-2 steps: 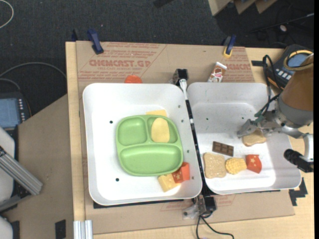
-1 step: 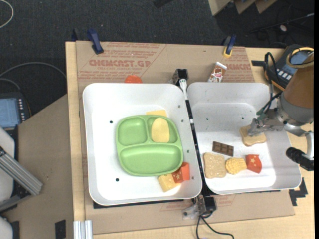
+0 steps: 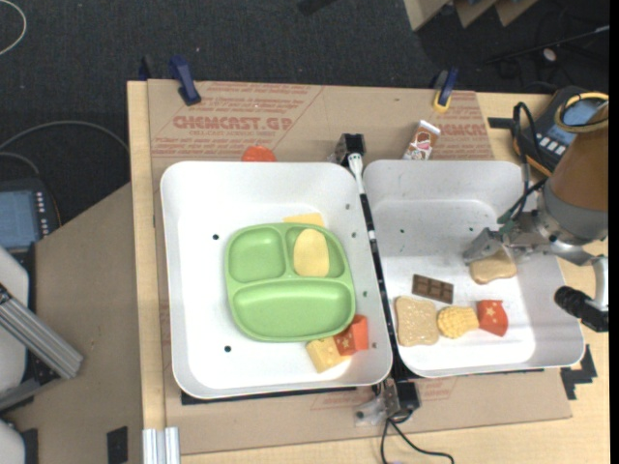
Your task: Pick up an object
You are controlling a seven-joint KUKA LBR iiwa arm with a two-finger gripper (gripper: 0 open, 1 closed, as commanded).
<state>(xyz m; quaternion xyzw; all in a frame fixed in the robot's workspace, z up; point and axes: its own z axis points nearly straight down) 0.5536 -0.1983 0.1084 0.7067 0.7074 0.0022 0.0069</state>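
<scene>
My gripper (image 3: 488, 247) hangs low over the right bin (image 3: 435, 187), at its right side, reaching in from the right edge. Directly below and touching or almost touching its tip lies a tan, bread-like piece (image 3: 495, 270). Nothing can be seen held. Nearer the front of the same bin lie a brown chocolate bar (image 3: 432, 287), a pale toast slice (image 3: 418, 321), a round yellow cookie (image 3: 456, 321) and a red piece (image 3: 493, 317).
The left bin (image 3: 193, 259) holds a green divided plate (image 3: 288, 307) with a yellow oval (image 3: 310, 253) in one compartment. A yellow wedge (image 3: 325, 354) and an orange block (image 3: 356, 334) lie at its front corner. A small carton (image 3: 423, 140) lies behind the bins.
</scene>
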